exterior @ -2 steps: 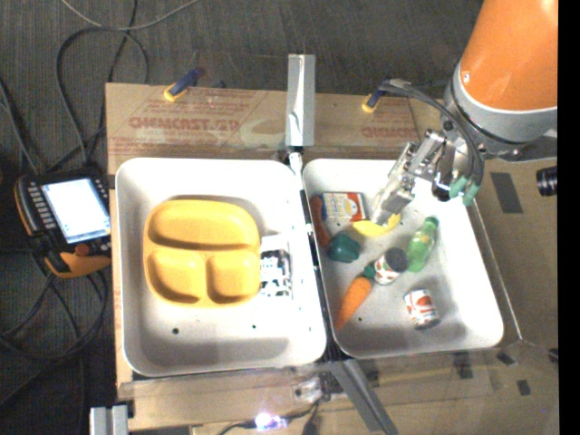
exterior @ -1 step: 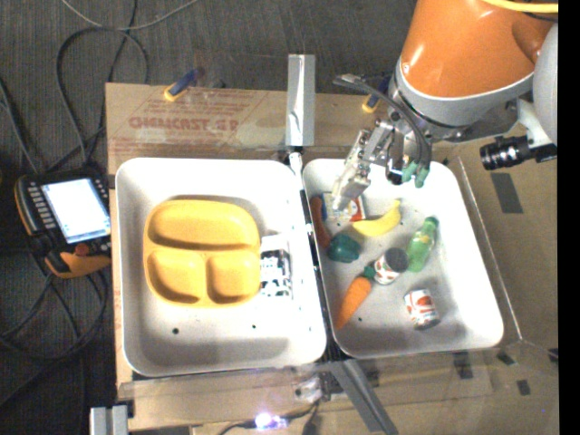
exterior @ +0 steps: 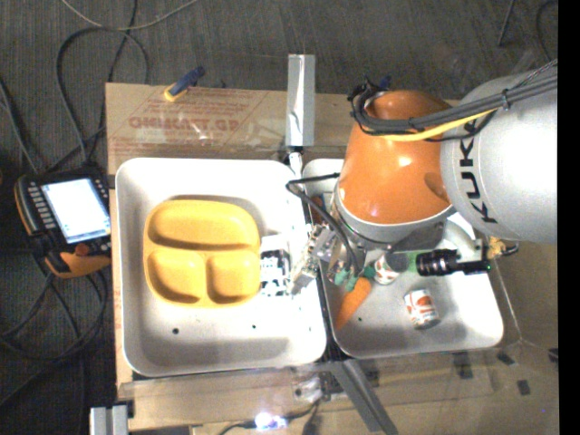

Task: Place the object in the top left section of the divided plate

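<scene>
Camera view: handheld screen (exterior: pixel 72 208) left of the bench. Yellow plate (exterior: pixel 201 225) sits in the left bin (exterior: pixel 131 270). Gripper (exterior: pixel 294 268) is at the bins' shared wall, grip state can't tell. Carrot (exterior: pixel 349 302) then can (exterior: pixel 421 308) lie in the right bin (exterior: pixel 471 329), with the arm (exterior: pixel 399 161) covering its far part.

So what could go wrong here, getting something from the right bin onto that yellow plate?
1. The carrot lies close against the left wall of the right bin, just below the gripper. A grab there may scrape the wall or slip.
2. The small can looks round, so a nudge might roll it away.
3. Only low ridges part the sections of the yellow plate, so a dropped thing could settle in the wrong one.
</scene>
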Controlling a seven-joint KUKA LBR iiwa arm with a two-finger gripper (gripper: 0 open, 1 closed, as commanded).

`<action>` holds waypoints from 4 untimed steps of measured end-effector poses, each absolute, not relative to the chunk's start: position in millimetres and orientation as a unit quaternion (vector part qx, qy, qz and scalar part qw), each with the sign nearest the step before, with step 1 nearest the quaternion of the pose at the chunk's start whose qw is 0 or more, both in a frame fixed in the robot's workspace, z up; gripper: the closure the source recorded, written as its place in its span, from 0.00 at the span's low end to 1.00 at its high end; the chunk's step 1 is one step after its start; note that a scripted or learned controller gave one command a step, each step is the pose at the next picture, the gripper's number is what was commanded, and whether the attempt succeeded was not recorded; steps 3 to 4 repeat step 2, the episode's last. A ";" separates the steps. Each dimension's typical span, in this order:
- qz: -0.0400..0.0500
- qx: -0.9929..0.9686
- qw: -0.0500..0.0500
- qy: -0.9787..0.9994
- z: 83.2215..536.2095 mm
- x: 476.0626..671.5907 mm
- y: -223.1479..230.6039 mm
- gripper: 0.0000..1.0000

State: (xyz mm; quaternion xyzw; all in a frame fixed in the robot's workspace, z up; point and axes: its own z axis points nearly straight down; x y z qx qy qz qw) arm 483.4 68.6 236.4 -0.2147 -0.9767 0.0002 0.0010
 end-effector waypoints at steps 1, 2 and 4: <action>0.000 -0.177 -0.002 -0.984 390.1 534.3 30.2 1.00; 0.000 -0.025 0.000 -1.000 265.2 495.6 4.2 1.00; 0.000 -0.025 0.000 -1.000 265.2 495.6 4.2 1.00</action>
